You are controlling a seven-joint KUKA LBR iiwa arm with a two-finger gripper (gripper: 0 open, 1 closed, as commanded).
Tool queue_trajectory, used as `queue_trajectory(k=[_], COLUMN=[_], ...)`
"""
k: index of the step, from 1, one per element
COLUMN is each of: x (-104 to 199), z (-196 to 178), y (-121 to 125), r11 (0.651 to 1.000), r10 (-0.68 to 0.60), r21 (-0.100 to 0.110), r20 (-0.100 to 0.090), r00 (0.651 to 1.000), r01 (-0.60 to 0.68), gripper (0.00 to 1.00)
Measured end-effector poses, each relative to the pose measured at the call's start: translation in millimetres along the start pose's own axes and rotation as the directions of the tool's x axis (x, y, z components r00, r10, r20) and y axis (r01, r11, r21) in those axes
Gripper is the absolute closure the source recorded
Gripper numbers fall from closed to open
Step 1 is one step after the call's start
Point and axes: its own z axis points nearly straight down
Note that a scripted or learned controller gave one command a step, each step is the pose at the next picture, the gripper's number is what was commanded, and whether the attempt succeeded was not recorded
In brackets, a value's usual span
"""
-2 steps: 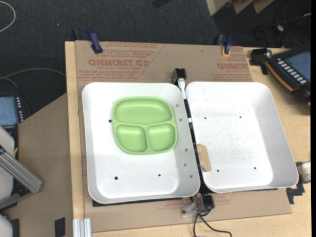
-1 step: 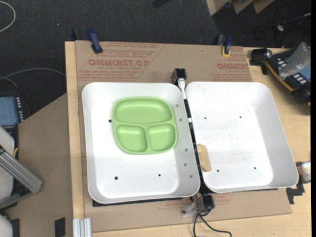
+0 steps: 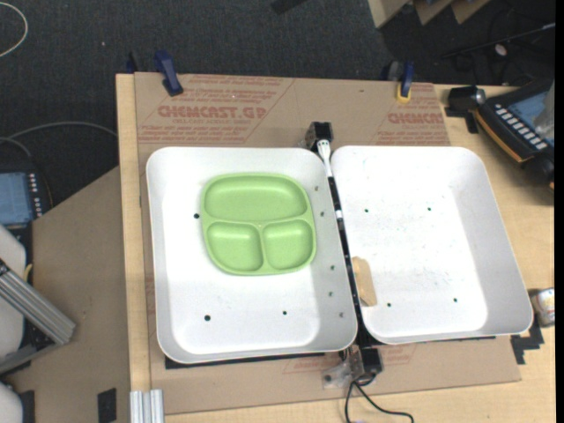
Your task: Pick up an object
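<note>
Two white bins sit side by side on a brown board (image 3: 256,104) printed with red letters. The left bin (image 3: 176,324) holds a light green plate (image 3: 258,223), lying flat in the far half of the bin floor, a little left of the bin's middle. The plate has three compartments: one wide one on its far side and two smaller ones side by side on its near side. The right bin (image 3: 441,183) holds a small tan block (image 3: 364,282), lying along the bin's left wall towards the near corner, its long side running roughly near to far; whether it rests on the floor or on the slope of the wall is hard to tell. The plate and the block are well apart, with the joined bin rims between them. Small dark dots mark both bin floors. A black clip (image 3: 320,135) sits at the far end of the seam between the bins, and cables (image 3: 361,373) trail at the near end. A blue clamp (image 3: 167,71) and a yellow clamp (image 3: 404,82) grip the board's far edge. How the jaws stand cannot be told.
</note>
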Motion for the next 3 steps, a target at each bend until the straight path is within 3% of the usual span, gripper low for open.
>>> queue_trajectory(k=[1,2,3], x=[34.3,126.7,177.8], z=[120.8,169.4,151.3], y=[-8.2,3.0,-7.4], r11=[1.000,1.000,1.000], r10=[-0.002,-0.009,-0.006], r21=[0.017,0.011,0.000], r20=[-0.003,-0.003,-0.003], r00=[1.000,1.000,1.000], r01=[0.002,0.009,0.006], gripper=[1.00,1.00,1.00])
